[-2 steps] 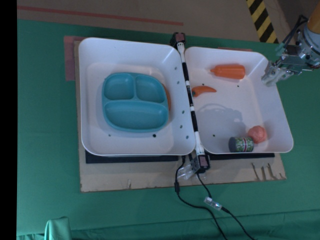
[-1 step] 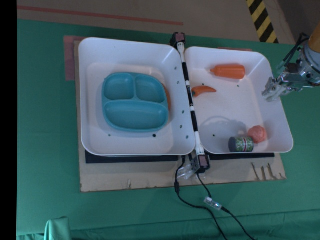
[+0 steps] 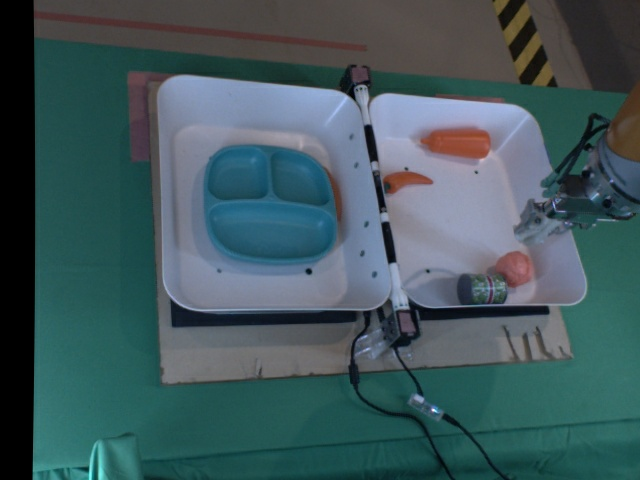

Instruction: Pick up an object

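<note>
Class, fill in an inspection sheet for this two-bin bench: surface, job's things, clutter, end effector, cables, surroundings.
Surface: green cloth over the bench; cardboard sheet under two white bins.
Job's things: right bin holds an orange bottle-like object, a small orange curved piece, a dark can lying on its side and a pink lump next to it.
Clutter: teal divided plate in the left bin.
End effector: end effector over the right bin's right rim, nothing seen between its fingers.
Cables: black cable trailing from the bins' front joint.
Surroundings: yellow-black hazard stripe on the floor.
</note>
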Motion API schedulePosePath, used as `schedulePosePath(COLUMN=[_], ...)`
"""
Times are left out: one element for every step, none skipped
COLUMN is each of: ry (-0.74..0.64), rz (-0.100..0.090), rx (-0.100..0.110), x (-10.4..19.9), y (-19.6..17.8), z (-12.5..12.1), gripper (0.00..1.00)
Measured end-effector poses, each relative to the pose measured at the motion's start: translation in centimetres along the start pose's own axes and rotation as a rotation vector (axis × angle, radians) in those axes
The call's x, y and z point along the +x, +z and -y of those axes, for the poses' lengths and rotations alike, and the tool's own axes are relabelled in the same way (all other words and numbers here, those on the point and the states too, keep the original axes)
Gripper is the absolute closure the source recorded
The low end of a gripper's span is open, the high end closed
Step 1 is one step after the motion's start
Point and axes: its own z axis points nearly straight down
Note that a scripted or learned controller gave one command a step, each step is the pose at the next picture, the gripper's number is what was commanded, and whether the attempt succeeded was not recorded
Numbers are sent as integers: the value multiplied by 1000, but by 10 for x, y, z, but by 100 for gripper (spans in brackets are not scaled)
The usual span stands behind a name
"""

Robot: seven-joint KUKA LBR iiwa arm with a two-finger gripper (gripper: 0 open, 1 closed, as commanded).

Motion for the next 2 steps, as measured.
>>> schedulePosePath(ry=[-2,-2], rz=[1,0], rx=[-3,-3], x=[21,41], y=[-22,-38], z=[-1,-1], gripper=[100,100])
